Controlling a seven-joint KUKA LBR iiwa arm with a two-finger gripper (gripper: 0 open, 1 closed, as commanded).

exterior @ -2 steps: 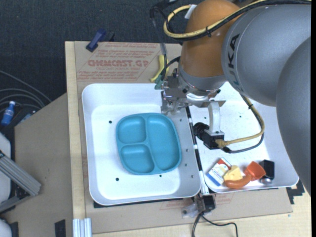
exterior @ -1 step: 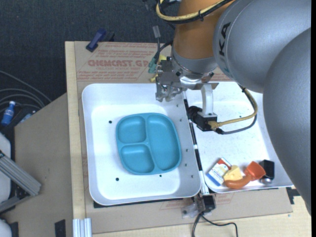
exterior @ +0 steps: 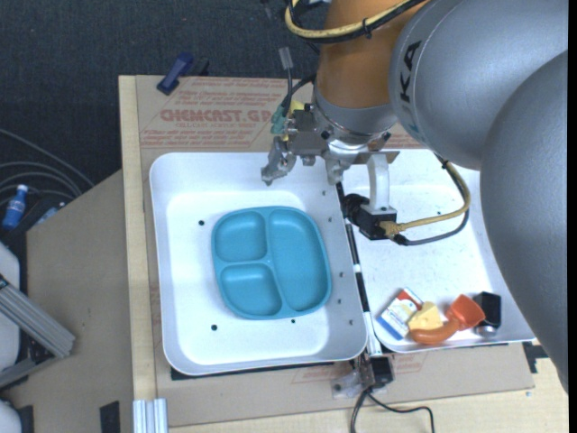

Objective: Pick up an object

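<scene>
The pincer (exterior: 302,156) hangs over the back edge of the left bin (exterior: 176,242). I cannot tell how wide it is, and I see nothing in it. The blue plate (exterior: 270,262) lies just in front of it, flat and smooth. I think it could slip away if grabbed by its thin edge. The small toys (exterior: 437,318) sit well off to the side in the right bin (exterior: 424,260). Both bins rest on a brown board (exterior: 216,106) over dark carpet (exterior: 72,34).

Blue three-compartment plate (exterior: 270,262) flat in left bin; small, perhaps toy-food, items (exterior: 435,318) clustered right bin's near corner.
</scene>
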